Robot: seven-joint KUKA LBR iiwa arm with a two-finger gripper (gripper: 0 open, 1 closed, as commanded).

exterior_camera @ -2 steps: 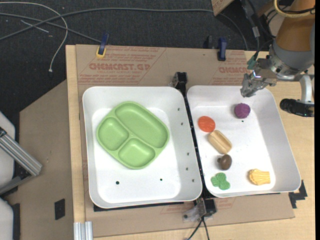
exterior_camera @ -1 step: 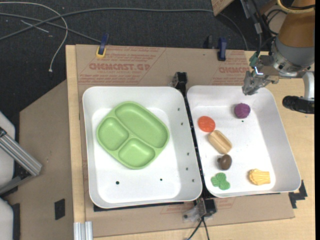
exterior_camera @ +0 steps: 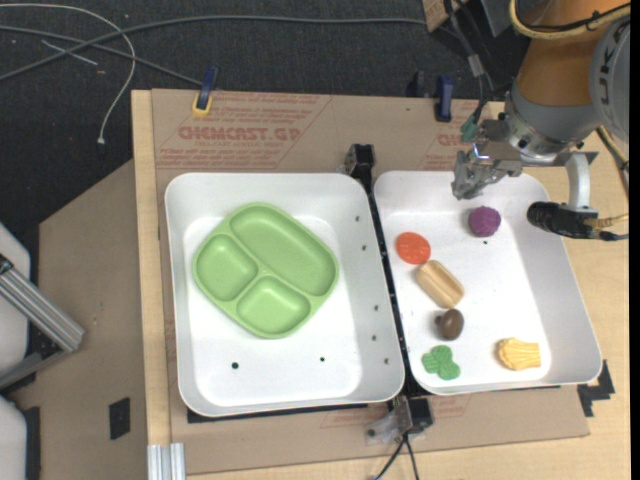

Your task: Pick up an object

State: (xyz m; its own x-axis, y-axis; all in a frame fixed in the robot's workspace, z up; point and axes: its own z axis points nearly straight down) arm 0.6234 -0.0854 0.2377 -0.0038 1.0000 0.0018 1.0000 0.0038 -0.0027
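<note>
The right bin (exterior_camera: 560, 298) holds a purple ball (exterior_camera: 484, 220), an orange round piece (exterior_camera: 413, 247), a tan cylinder (exterior_camera: 439, 283), a dark brown piece (exterior_camera: 449, 323), a green piece (exterior_camera: 440, 363) and a yellow piece (exterior_camera: 519, 353). My gripper (exterior_camera: 470, 187) hangs over the bin's far edge, just left of and above the purple ball. I see nothing between its fingers. They look close together, but the view is too small to be sure.
The left bin (exterior_camera: 190, 218) holds a green divided plate (exterior_camera: 264, 268). A black clamp (exterior_camera: 359, 158) sits at the far end of the wall between the bins. Cardboard (exterior_camera: 150, 268) surrounds both bins.
</note>
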